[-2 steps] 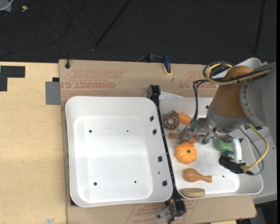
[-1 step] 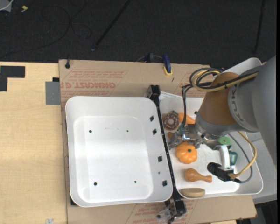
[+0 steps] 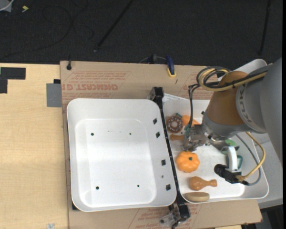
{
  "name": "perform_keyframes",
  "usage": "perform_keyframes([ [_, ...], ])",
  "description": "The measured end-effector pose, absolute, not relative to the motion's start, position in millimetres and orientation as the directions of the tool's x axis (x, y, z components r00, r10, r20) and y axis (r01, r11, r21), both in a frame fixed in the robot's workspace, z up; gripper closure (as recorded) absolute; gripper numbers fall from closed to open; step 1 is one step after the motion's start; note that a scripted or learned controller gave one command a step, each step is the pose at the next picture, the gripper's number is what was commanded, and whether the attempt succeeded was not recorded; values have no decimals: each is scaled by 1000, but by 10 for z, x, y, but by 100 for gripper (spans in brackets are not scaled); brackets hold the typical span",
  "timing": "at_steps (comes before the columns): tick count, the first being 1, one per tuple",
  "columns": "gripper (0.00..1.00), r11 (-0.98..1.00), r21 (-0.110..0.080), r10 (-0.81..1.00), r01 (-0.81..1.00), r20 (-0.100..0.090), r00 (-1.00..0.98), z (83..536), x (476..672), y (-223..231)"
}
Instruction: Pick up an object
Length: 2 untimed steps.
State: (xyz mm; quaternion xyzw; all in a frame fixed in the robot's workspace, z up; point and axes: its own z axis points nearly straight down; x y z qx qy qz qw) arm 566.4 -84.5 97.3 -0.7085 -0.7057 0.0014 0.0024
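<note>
Spotting the grey metal hand (image 3: 194, 140) low inside the right-hand shallow white bin (image 3: 257, 192), between the brown sprinkled toy doughnut (image 3: 174, 123) and the small orange plastic pumpkin (image 3: 188, 161), close to both. Probably parked there on purpose, with the toys all bunched along that side of the bin and several easy targets right under it. Also seeing a tan toy chicken drumstick (image 3: 203, 182) and a pale beige oval lump (image 3: 196, 197) nearer the front wall. Can't tell whether the hand is spread or pressed together, too dark and cluttered at the tip. Can't make out anything pinched either, so calling the pick not done yet. Guessing pumpkin or doughnut as the target.
</note>
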Motion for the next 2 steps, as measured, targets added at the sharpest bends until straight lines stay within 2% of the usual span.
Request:
perform_keyframes([
  [1,100,-1,-5,1000,1000,1,1,1019,5547,-902],
  [2,100,1,-4,1000,1000,1,-1,1059,6217,-956],
])
